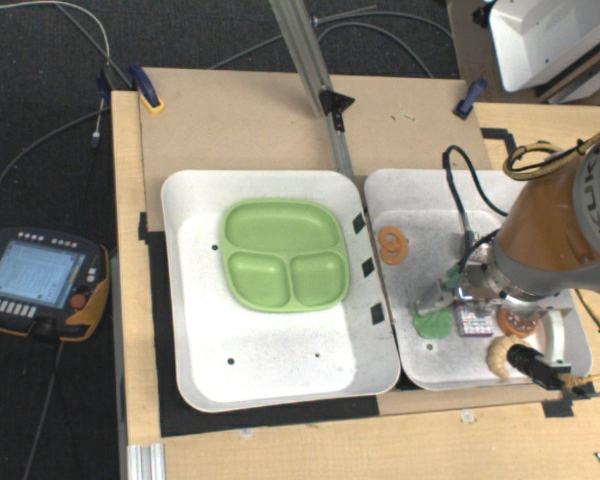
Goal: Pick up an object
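Right bin: hand obscured among small objects.

Pretty even overhead light, bright on the white bins, barely any shadows. Mild glare on the green tray. Slightly soft and grainy, floor around the bench stays dark.

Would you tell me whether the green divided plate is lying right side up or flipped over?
Right side up: the green divided plate lies flat in the left bin, its three hollow compartments facing upward.
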Robot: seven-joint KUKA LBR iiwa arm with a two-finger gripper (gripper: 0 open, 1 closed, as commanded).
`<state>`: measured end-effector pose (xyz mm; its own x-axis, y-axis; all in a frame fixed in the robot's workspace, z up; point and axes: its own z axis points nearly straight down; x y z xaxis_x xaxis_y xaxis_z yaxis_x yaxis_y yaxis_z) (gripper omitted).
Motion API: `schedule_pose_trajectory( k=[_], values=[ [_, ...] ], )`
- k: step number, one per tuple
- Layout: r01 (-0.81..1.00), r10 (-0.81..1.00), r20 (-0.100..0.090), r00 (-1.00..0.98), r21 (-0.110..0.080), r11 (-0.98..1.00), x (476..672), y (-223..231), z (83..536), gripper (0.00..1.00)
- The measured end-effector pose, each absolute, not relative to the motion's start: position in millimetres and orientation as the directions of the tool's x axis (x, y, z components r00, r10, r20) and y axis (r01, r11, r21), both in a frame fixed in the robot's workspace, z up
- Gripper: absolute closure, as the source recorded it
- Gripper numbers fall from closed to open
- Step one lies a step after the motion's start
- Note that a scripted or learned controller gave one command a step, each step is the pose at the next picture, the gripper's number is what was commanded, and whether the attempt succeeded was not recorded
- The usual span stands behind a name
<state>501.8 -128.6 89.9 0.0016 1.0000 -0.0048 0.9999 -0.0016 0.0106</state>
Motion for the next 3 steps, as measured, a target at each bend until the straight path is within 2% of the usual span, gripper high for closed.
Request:
schedule_pose_trajectory(
  k=[1,2,3],
  values=[
    [1.0,1.0,-0.008,0.003,0.021,-0.003,504.3,-130,104,1.0],
    [1.0,1.0,-0.001,0.0,0.005,0.0,504.4,-134,148,1.0],
    [1.0,1.0,-0.002,0.0,0.008,0.0,504.4,-143,209,1.0]
  ],
)
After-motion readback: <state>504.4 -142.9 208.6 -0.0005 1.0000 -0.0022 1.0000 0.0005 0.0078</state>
